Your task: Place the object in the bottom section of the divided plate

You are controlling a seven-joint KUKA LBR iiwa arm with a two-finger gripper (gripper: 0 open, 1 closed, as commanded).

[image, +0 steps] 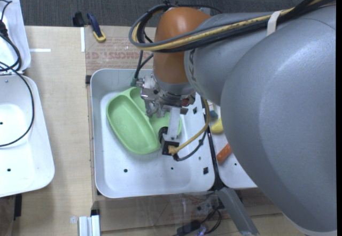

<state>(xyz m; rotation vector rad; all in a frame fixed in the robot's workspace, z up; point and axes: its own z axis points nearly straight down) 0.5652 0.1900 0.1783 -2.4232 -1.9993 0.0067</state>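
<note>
**Plate Against the Left Wall, Bare Floor Along the Lower Edge**

I hang over the white bin in the middle of the tabletop, with my wrist low above its upper half. My end effector sits just over the right rim of the green divided plate. My own wrist covers it, so I cannot tell whether it is apart, together or clamped on anything.

The plate lies tilted in the bin's upper-left part. Its left rim is near the bin's left wall, with a narrow strip of white floor between them. The widest open room is the bare floor below the plate, running along the bin's lower edge into its lower-left corner. Toward the bin's right edge my arm covers most of the floor. A yellow piece and an orange piece show there, each half hidden.

The plate is pale green, smooth and shallow with a raised rim. Its big section faces the lower-left corner. Where its dividers run under my wrist I cannot tell.

A band of bare tabletop separates this bin from the second bin at the view's left edge, where a black cable loops.
</note>
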